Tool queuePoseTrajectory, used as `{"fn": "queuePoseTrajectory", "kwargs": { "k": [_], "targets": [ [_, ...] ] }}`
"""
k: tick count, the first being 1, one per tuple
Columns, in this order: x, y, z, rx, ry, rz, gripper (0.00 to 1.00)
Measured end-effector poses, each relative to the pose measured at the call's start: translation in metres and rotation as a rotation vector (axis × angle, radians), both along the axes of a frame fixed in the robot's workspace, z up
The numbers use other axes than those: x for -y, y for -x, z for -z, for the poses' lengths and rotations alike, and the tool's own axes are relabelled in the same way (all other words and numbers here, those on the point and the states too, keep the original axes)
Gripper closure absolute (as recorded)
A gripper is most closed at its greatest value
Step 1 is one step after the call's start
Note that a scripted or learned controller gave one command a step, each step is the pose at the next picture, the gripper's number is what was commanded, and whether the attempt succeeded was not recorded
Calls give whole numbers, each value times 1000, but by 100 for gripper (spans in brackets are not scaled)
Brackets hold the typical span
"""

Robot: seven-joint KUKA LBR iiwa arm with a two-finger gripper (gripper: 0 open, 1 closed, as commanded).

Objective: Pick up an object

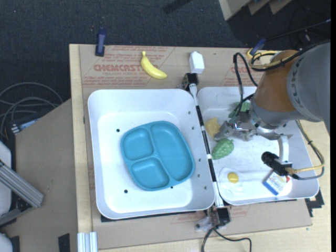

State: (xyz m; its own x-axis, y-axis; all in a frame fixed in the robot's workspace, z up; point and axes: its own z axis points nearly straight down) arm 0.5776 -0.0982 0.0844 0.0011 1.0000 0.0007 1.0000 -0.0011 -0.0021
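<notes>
gripper [231,130] low in right bin [252,196], just beside green toy [223,148] and yellow lump [211,126]. spread or closed: cannot tell. nothing visibly lifted. pick not done; grasp and lift left.

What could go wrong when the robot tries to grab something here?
The gripper hangs among crowded things in the right bin, so it might bump the pale yellow piece or the bumpy green thing instead of catching one. Both lie close to the bin's left wall, which could block a clean grab.
</notes>
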Motion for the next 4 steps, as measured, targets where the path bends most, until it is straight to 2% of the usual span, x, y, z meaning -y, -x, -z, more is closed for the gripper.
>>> {"fn": "queuePoseTrajectory", "kwargs": {
  "k": [1,2,3,4],
  "targets": [
    [9,-52,-1,3,1,-2,0],
    [8,-90,-2,5,2,-1,0],
    [6,-90,-2,4,2,-2,0],
    [-2,-36,-2,6,2,0,0]
  ]
}}
